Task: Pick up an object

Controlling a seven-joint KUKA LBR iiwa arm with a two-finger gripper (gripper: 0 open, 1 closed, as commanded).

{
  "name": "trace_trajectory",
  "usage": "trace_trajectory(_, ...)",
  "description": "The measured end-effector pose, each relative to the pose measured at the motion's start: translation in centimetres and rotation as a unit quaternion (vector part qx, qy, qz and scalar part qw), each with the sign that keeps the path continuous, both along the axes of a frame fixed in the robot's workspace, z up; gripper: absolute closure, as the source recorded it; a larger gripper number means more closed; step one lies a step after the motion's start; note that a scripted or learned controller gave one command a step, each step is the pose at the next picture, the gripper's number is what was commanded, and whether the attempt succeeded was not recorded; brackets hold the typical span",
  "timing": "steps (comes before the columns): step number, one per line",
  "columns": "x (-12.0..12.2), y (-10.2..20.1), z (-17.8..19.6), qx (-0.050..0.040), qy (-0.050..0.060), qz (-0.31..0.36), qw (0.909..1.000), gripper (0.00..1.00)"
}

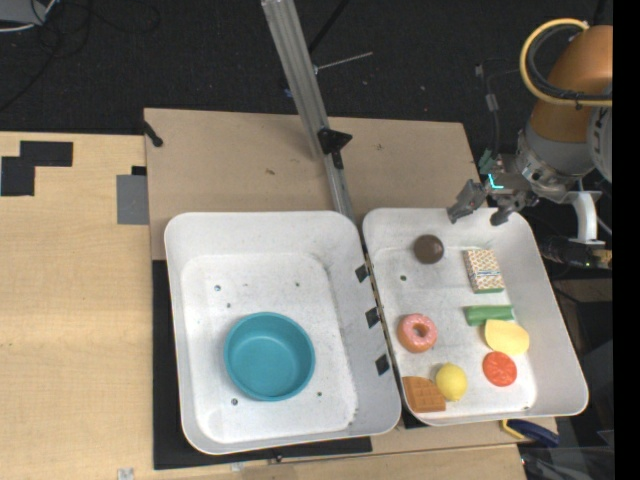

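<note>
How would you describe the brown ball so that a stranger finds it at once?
Look at the right bin, the one that holds many small toys. Go to its far end, near the end effector. There lies the brown ball, alone and dark, while its neighbours are brightly coloured.

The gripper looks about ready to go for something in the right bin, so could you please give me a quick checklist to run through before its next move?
1. Gripper open, nothing between its fingers: ok.
2. Gripper over the right bin: ok, at its far rim.
3. Gripper directly above a target: not ok; nearest is the brown ball, offset.
4. Brown ball clear of neighbours: ok; the checkered block lies apart.
5. Gripper height above the bin: cannot tell.
</note>
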State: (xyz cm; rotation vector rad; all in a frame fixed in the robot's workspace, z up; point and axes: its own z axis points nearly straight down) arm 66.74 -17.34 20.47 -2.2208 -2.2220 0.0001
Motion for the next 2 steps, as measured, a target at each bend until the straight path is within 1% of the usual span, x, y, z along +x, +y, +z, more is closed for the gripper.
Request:
trace_trajectory(1, 0.0, 0.0, 0.0, 0.0, 0.0, 0.0, 1.0, 0.0)
trace_trajectory(2, 0.3, -0.1, -4.4, 0.0004, 0.002, 0.0, 1.0, 0.0)
